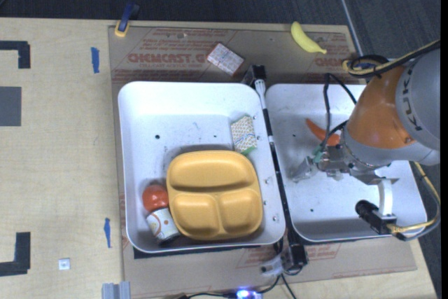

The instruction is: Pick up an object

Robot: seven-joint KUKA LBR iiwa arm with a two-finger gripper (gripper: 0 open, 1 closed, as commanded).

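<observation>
Even overhead light, soft focus, faint shadows

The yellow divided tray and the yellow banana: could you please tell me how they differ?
The yellow divided tray is broad, with rounded corners and compartments; the yellow banana is small, slim and curved. The tray lies inside the left bin, while the banana lies outside both bins, on the cardboard behind them. Both are yellow.

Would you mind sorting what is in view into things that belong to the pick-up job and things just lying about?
Belonging to the job:
- gripper, low in the right bin
- orange object beside it
- left bin items: yellow divided tray, patterned packet, red-and-white item

Lying about on the bench:
- yellow banana
- small checked packet
- blue clamp
</observation>
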